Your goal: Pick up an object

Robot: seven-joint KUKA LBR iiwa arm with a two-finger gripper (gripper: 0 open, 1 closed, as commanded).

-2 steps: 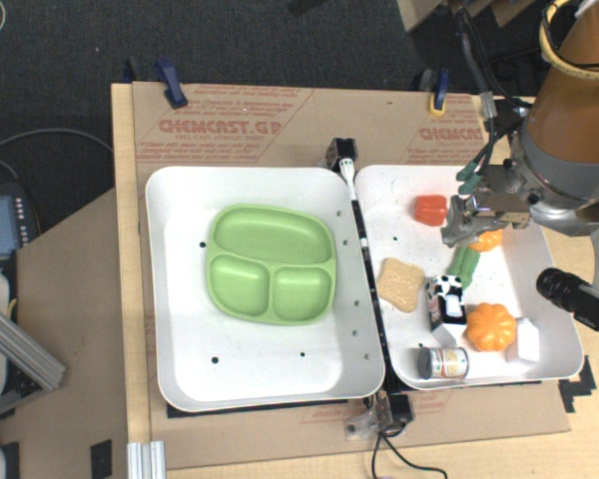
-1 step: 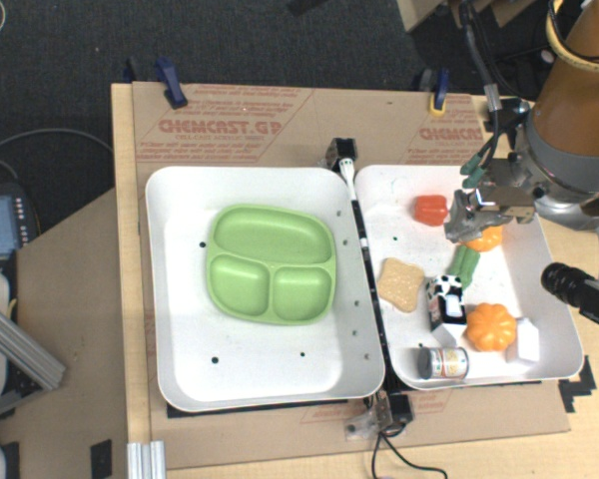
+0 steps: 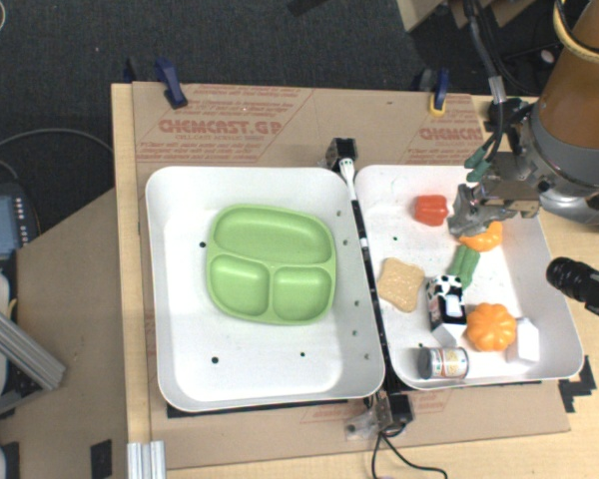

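- An orange-and-green toy vegetable (image 3: 476,243) lies in the right bin (image 3: 554,362), directly under the gripper (image 3: 476,218); whether it is clasped cannot be told.
- At 9 o'clock of it sits a red pepper (image 3: 430,209); at 6 o'clock a pumpkin (image 3: 490,326); at 8 o'clock a bread slice (image 3: 401,283).
- The left bin (image 3: 180,267) holds a green divided plate (image 3: 272,263).
- Both bins rest on a cardboard sheet (image 3: 230,118).

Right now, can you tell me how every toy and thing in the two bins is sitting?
Green divided plate: flat, right way up, in the left bin.
Red pepper: loose in the right bin.
Bread slice: lying flat.
Orange pumpkin: upright.
Small can: on its side.
Toy cow: lying beside the pumpkin.
Orange piece: under the gripper; held or not, cannot tell.
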